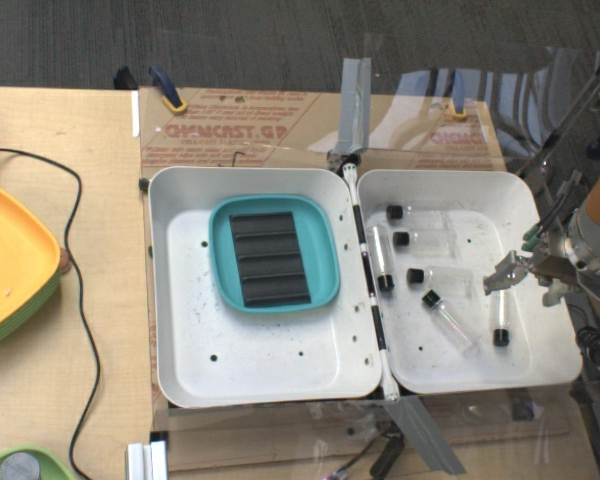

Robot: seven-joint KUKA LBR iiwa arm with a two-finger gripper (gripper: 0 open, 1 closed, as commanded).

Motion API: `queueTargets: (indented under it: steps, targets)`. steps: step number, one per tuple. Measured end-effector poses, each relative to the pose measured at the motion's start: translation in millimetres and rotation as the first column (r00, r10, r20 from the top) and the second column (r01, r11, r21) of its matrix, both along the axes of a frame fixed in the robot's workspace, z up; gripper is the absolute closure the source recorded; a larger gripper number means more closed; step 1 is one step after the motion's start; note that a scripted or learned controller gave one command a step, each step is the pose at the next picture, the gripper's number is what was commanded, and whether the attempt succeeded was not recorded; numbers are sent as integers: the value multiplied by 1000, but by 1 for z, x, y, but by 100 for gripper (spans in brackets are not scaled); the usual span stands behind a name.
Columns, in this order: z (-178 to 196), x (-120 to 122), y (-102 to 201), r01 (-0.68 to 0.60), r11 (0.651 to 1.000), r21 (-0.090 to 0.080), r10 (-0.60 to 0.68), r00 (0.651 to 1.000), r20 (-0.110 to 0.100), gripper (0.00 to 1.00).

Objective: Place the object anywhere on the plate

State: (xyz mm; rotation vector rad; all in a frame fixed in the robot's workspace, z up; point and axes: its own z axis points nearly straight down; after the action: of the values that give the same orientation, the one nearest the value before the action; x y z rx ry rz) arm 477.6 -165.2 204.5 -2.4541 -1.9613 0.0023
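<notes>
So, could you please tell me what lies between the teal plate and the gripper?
In the camera view, the bins' divider and several black-capped clear tubes lie between the teal plate and the gripper.

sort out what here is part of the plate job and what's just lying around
Part of the job:
- teal plate in the left bin
- clear black-capped tubes in the right bin
- gripper over the right bin

Lying about:
- stacked yellow plates
- black cable
- cardboard sheet
</notes>
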Motion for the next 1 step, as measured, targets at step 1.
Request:
queueTargets:
  steps: [1]
  targets:
    - [50,0,-46,-23,1000,0,23,1000,-1,0]
